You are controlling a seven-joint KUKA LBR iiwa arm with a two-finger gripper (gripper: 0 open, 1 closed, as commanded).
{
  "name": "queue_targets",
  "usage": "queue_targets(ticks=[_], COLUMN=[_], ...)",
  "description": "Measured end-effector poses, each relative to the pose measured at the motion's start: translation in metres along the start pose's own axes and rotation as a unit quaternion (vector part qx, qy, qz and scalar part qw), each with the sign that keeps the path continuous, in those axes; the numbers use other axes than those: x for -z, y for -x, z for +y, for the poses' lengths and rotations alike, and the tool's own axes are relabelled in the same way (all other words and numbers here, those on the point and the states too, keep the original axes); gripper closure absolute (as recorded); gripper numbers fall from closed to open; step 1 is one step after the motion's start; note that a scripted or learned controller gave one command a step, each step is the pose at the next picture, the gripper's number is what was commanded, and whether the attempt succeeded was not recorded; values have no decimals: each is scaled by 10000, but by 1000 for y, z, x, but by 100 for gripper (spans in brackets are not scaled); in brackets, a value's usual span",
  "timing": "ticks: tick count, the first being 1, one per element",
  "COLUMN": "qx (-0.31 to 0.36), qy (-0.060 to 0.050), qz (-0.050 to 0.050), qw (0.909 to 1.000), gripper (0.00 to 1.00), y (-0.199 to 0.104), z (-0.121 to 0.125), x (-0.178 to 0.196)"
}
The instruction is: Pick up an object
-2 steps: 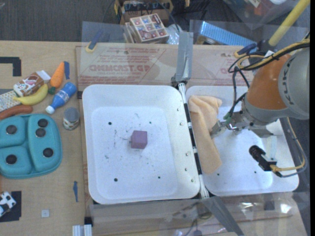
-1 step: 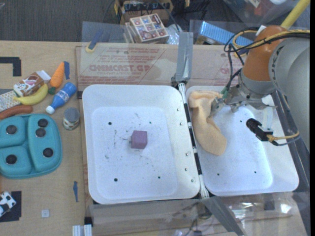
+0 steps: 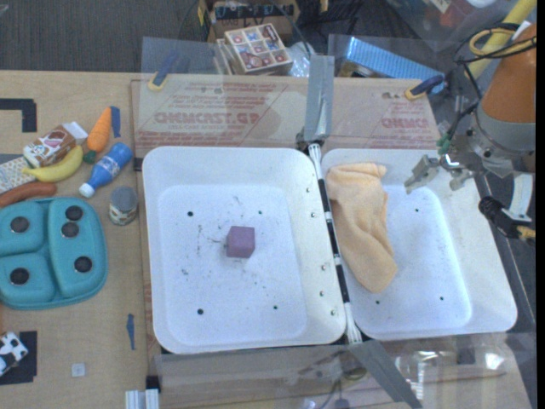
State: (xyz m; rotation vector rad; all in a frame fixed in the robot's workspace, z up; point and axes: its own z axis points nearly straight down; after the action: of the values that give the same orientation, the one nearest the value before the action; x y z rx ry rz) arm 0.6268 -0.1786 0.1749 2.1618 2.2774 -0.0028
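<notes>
Purple cube [image 3: 240,242] mid-bin, cloth [image 3: 362,224] against divider, hand [image 3: 441,170] near rim

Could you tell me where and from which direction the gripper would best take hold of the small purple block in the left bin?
Probably straight from above, closing on two opposite flat sides of the purple block. It sits flat near the middle of the left bin, apart from the walls, so the fingers have room on every side. The gripper hangs over the right bin, beside the yellow cloth.

Two white bins [image 3: 170,177], one purple cube [image 3: 240,242], one cloth [image 3: 364,224]
</notes>
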Motion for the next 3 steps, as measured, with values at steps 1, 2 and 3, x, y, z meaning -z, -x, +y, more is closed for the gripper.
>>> queue_targets(ticks=[1,2,3], qx=[280,232,239], qy=[-7,61,72], qz=[10,-18,4], qw=[9996,9997,9997], gripper=[0,0,100], y=[-53,-77,-79], z=[-16,0,2], x=[-78,-84,-77])
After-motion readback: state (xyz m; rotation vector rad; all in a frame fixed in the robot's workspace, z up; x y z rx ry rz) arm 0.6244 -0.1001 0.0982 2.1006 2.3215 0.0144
